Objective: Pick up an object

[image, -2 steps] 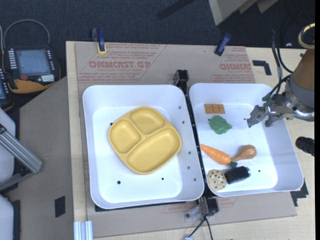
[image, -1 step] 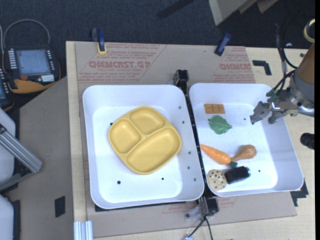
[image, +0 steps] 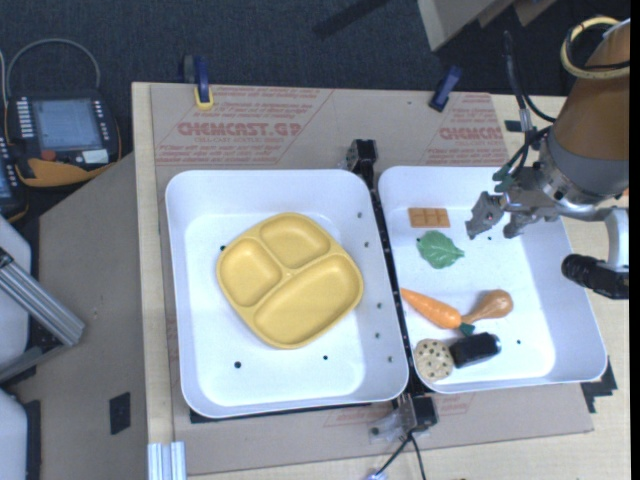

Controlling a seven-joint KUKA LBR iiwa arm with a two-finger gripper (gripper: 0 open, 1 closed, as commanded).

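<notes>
- Bins: right bin (image: 560, 298) holds all the candidates; left bin (image: 190, 298) has just the yellow divided plate (image: 290, 280).
- Step: approach, nothing picked yet. Gripper (image: 497, 218) hovers over the right bin's upper part, fingers apart, nothing between them.
- Next move: line up over the green leaf (image: 439, 249) just below-left, descend, close.
- Further off: cracker (image: 429, 217), carrot (image: 432, 308), drumstick (image: 487, 306).

Red "CHEMCAST" lettering repeats across the brown board (image: 250, 128).
</notes>
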